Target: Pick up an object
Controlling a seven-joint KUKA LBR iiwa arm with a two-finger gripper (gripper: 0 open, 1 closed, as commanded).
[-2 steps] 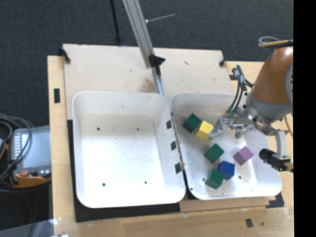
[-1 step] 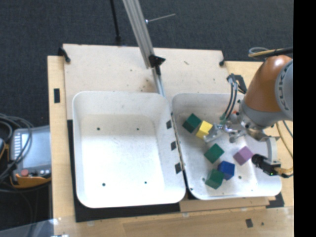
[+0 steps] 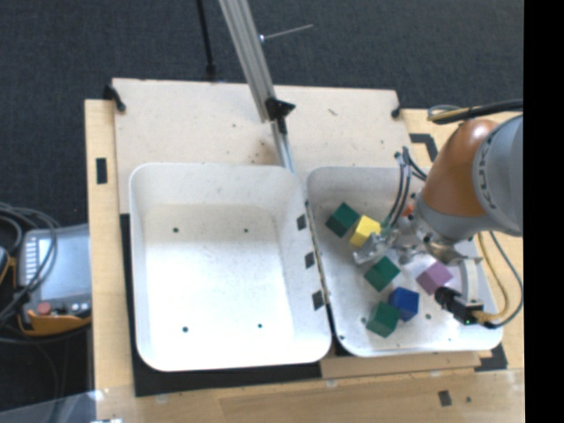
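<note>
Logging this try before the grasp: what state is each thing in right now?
gripper: low in the right bin, among the blocks.
yellow block: loose, touching a green block.
green block: resting at the bin's back.
green block by the gripper: on the floor.
blue block: beside the front green block.
front green block: resting.
purple block: resting.

No text, label, brand, number or sign can be read anywhere on the bench or bins.
</note>
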